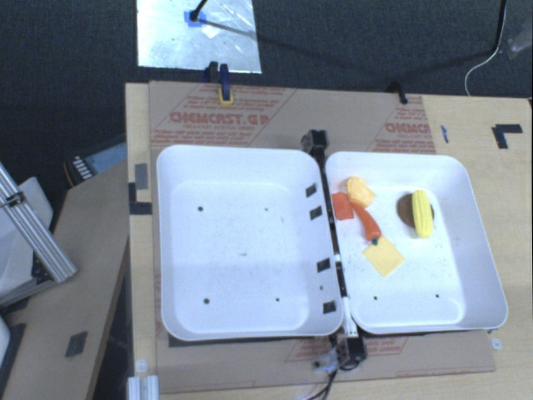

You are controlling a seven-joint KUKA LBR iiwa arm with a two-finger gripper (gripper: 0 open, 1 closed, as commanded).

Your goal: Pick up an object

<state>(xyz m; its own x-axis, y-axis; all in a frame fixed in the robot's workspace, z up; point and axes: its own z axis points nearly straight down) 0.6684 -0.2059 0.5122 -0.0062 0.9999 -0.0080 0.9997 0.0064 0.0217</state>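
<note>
The right bin (475, 248) holds several small toy foods. A yellow corn cob (422, 212) lies upright in the view, over a brown round piece (405, 209). A yellow-orange rounded piece (360, 192) sits near the bin's left wall, beside an orange-red block (341, 206). A red-orange carrot-like piece (369, 223) runs diagonally below them. A flat pale yellow slice (384, 257) lies under the carrot's tip.
The left bin (179, 307) stands beside the right one, joined along a black-clipped divider (326, 240). Both rest on a cardboard sheet (250, 115). A shiny metal plate (198, 23) lies at the back. An aluminium frame (33, 232) stands at the left.
</note>
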